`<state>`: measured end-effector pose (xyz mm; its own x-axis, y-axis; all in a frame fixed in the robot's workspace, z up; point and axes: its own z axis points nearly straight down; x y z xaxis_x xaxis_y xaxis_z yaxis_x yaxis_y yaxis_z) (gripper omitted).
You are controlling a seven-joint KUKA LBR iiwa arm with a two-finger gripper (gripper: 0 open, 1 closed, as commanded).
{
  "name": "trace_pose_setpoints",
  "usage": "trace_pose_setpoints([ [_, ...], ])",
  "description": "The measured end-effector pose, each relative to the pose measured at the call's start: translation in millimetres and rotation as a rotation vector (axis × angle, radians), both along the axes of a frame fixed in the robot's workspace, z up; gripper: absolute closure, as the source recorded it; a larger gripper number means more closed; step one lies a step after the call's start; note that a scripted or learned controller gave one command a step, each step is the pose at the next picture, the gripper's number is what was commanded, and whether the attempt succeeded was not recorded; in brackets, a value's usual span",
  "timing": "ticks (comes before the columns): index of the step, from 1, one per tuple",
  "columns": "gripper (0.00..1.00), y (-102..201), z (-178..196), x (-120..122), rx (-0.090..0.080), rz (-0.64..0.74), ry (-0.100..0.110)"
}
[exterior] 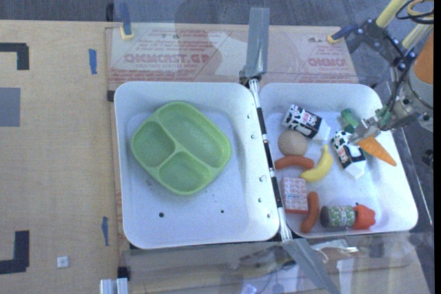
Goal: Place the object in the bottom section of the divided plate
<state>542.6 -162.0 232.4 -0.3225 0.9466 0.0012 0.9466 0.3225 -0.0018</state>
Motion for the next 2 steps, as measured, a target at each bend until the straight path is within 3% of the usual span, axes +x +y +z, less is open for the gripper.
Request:
trace_pose_setpoints([
  [1, 1.00, -46.8, -66.6, 1.3, 0.002, 0.264, 0.002],
  [2, 0.00, -46.9, -66.4, 1.3, 0.002, 0.264, 0.001],
])
